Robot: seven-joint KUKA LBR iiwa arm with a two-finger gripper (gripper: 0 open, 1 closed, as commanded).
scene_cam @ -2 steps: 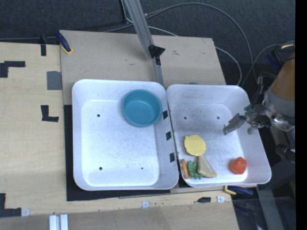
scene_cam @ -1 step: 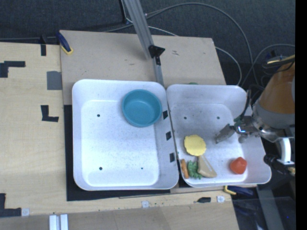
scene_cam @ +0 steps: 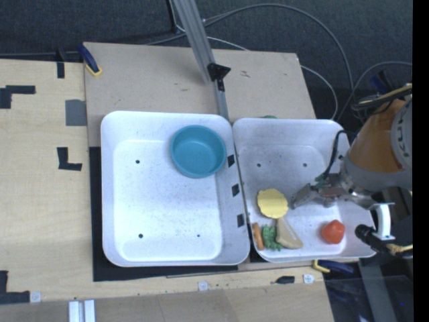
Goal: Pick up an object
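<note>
In the right bin (scene_cam: 288, 139) lie a yellow round piece (scene_cam: 272, 203), a tan wedge (scene_cam: 289, 235), a green and orange carrot-like toy (scene_cam: 264, 237) and a red tomato-like ball (scene_cam: 332, 231). My gripper (scene_cam: 300, 198) reaches in from the right, low over the bin floor, just to the right of the yellow piece. Its dark fingers point left toward that piece, and nothing shows between them. The blue bowl (scene_cam: 198, 151) stands in the left bin (scene_cam: 134, 200), near its back right corner.
A grey pole (scene_cam: 198, 35) slants down from the top to the seam between the bins. Cables loop across the dark floor at the upper right. The arm's orange band (scene_cam: 375, 143) hangs over the right bin's right rim.
</note>
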